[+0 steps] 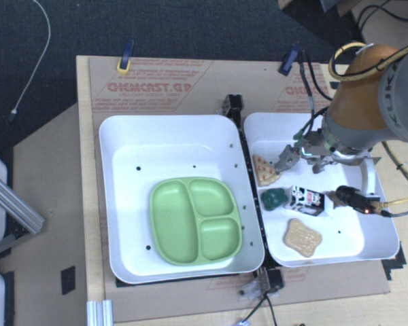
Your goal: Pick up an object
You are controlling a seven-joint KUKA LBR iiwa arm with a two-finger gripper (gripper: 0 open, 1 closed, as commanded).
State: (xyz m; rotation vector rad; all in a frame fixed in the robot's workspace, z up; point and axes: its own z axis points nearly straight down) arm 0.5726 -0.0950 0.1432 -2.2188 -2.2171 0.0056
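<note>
Nothing is lifted yet: the gripper (289,156) hovers at centre right of the frame, just above the cracker (264,171) in the right bin (377,246), its jaws seemingly apart and holding nothing.

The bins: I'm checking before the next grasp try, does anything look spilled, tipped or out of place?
Nothing stands out. The green plate lies flat in the left bin; the cracker, green lump and toast lie apart in the right bin.

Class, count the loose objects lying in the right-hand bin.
4: a cracker at the left wall, a green piece, a black-and-white item beside it, and toast nearest the front. The arm may hide others.
</note>
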